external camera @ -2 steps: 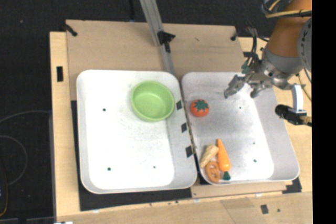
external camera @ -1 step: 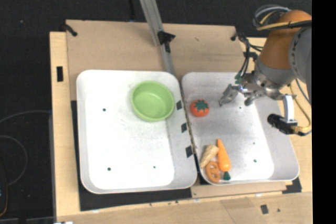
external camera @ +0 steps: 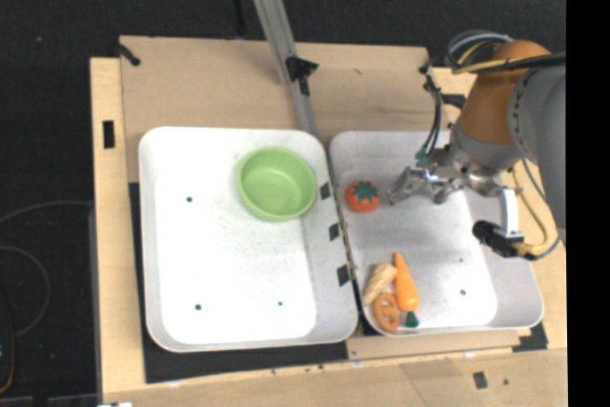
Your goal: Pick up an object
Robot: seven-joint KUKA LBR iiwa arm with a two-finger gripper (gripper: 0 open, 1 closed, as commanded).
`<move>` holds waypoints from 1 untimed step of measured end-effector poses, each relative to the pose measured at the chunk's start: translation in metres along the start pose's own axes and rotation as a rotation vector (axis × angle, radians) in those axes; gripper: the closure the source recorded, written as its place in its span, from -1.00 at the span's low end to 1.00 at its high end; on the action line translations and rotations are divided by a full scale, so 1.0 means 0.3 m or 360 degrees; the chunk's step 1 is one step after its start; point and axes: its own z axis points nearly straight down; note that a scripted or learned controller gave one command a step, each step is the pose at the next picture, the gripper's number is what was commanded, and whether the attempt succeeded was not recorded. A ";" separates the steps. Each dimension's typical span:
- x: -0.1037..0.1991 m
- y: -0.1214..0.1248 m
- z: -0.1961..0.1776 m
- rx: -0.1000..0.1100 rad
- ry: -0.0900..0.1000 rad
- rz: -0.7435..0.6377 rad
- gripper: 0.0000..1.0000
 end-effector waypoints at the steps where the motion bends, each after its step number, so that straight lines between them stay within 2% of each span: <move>1: -0.003 0.007 -0.048 -0.0012 0.0000 0.0004 1.00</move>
